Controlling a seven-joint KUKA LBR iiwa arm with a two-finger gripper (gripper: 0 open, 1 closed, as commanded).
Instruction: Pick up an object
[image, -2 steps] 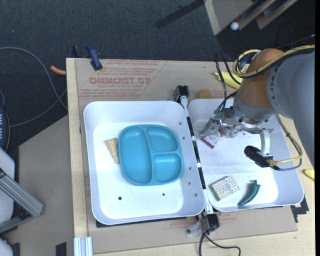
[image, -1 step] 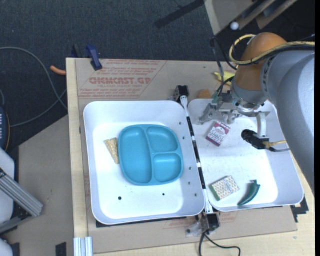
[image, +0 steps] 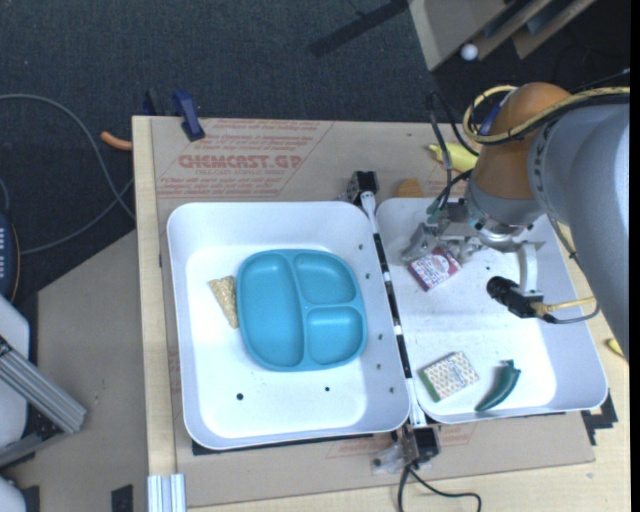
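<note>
Grey gripper (image: 437, 243) low in right bin (image: 575, 385), just above pink-and-white packet (image: 434, 270); finger spread impossible to tell. Teal divided plate (image: 300, 307) in left bin (image: 200, 400).

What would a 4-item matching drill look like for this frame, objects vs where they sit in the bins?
Things:
1. blue divided plate
2. tan sponge
3. pink-patterned packet
4. teal curved piece

Places:
A. right bin, near front right corner
B. left bin, against the plate's left edge
C. right bin, upper left part, under the gripper
D. middle of the left bin

Pairs: 1-D, 2-B, 3-C, 4-A
</note>
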